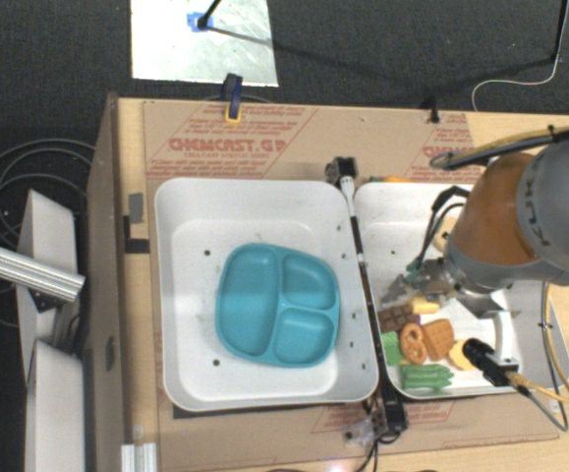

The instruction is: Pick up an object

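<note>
Two shallow white plastic bins are set side by side on a bench covered with brown cardboard (264,131) that bears red print. In the left bin (181,264) a teal plastic plate with three compartments (276,305) is laid flat, a little toward the near right corner, and it is turned at a slant to the bin walls.

The right bin (392,219) is reached by the grey arm with the orange band (505,214), which comes in from the right side and is bent down over the middle of this bin. The gripper (412,283) is seen low, in the left half of the right bin, close to the wall that is shared with the left bin. Whether the claw is spread or pressed together cannot be told, because its tip is small and blurred here.

The objects to be picked are gathered in the near part of the right bin, just below the gripper. A brown rectangular block (394,318) lies nearest to it, with a small yellow piece (426,307) just beside. Nearer to the camera a brown pretzel-shaped piece (413,340) and an orange-brown round piece (439,334) are touching each other. A pale green lump (390,348) is placed by the dividing wall, and a long green pod (426,376) lies along the near wall.
</note>
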{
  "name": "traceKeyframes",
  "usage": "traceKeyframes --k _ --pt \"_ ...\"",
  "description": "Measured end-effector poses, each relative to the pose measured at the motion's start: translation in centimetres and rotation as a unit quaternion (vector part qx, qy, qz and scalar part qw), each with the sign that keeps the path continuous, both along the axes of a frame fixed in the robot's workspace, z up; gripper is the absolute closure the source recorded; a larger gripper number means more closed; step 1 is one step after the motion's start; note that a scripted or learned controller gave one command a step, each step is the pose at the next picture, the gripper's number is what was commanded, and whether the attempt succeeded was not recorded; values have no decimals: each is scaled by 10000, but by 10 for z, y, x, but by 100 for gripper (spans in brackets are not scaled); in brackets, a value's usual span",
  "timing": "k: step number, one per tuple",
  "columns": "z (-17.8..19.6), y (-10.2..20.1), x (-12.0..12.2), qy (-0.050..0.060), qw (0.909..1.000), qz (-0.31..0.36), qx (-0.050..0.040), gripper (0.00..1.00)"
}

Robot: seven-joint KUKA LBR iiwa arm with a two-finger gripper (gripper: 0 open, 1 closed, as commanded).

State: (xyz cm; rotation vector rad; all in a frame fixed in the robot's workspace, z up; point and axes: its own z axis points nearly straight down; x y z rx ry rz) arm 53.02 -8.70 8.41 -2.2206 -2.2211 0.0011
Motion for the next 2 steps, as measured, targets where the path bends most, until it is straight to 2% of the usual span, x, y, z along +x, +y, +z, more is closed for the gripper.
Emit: traceKeyframes --k 1,2 --pt "0 -9 -17 -6 10000 -1 1 0" --pt "2 -81 56 -53 10000 -7 -29 0"
